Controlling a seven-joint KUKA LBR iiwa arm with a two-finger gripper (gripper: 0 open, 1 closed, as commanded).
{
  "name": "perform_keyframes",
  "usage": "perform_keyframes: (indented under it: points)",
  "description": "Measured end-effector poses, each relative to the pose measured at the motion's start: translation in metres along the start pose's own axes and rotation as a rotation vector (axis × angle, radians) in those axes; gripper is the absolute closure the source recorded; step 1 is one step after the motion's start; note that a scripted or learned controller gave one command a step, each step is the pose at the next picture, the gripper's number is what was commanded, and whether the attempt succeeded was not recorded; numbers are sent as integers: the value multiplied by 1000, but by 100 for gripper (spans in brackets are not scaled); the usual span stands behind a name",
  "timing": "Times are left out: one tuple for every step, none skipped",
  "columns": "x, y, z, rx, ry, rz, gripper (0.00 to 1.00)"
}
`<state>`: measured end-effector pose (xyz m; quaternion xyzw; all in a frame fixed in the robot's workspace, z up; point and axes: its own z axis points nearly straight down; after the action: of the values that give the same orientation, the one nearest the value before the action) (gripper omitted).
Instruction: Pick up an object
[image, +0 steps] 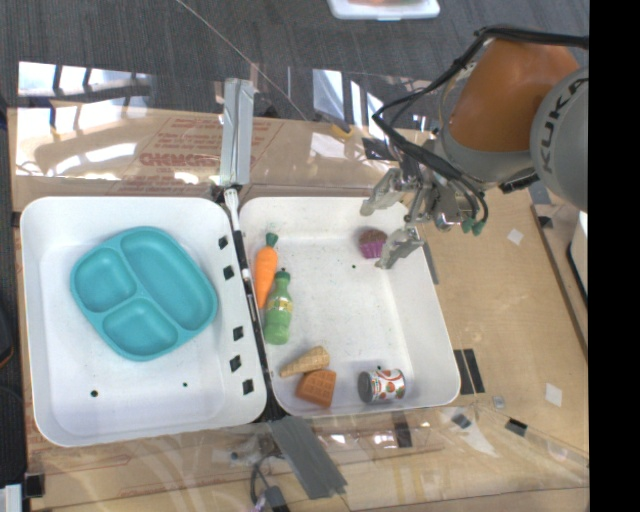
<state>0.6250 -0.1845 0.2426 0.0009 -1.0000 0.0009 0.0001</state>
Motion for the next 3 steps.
perform_keyframes:
  points:
    - [40,-25,74,-3,4,91,0]
    - [107,-25,147,0,-7,3,0]
    - [133,-24,140,9,-48,125,0]
